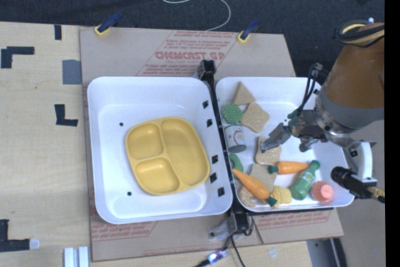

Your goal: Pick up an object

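The right bin [300,85] holds several toy foods. Among them are tan toast slices [255,116], a green round piece [232,112], a small orange carrot [292,167], a bigger carrot [252,184], a green bottle [304,180] and a pink piece [322,192]. My gripper [286,143] hangs low over the middle of this bin, open, its fingers spread apart. One dark finger [269,141] points at the top edge of a toast slice [267,156]. Nothing sits between the fingers.
The left bin [106,109] carries a yellow divided plate [165,154]. A black divider [215,134] runs between the bins. A small can [235,134] and a yellow corn piece [281,196] also lie in the right bin. A white cable [194,0] lies behind the bench.
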